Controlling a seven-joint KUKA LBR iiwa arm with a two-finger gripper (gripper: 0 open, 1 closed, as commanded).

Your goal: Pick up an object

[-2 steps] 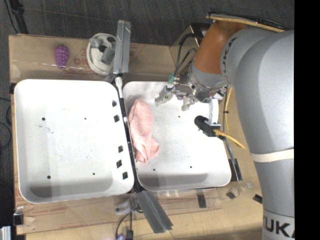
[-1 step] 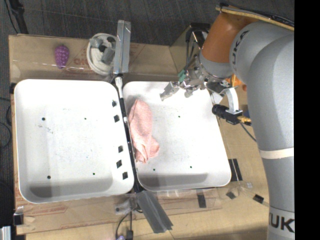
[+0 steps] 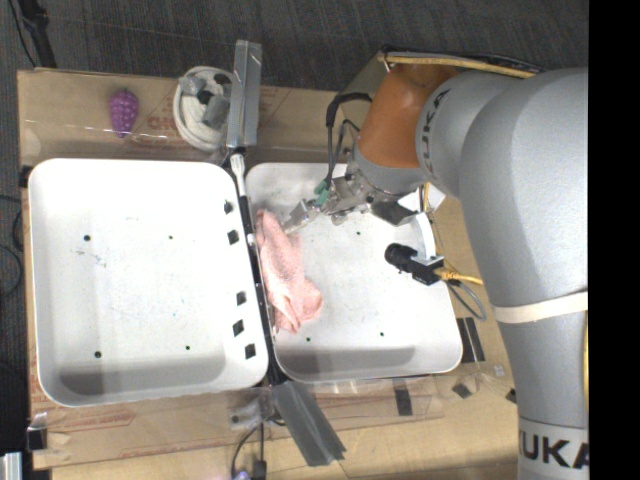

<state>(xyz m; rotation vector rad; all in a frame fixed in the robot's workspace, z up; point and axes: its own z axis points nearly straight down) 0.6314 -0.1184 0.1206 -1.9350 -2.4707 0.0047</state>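
A pink cloth (image 3: 285, 273) lies crumpled along the left wall of the right bin (image 3: 400, 343), stretching from the upper left toward the middle. My gripper (image 3: 303, 213) reaches in from the right over the right bin's upper part, with its tip just above and to the right of the cloth's top end. The grey arm with its orange band (image 3: 395, 118) covers the bin's upper right corner. Nothing is visibly held.
The left bin (image 3: 60, 268) sits beside the right one, split from it by a divider with black clips (image 3: 240, 298). On the bench behind the bins are a purple grape-like toy (image 3: 123, 111) and a white coiled item (image 3: 203, 103). A black connector with a yellow cable (image 3: 415, 261) hangs over the right bin.
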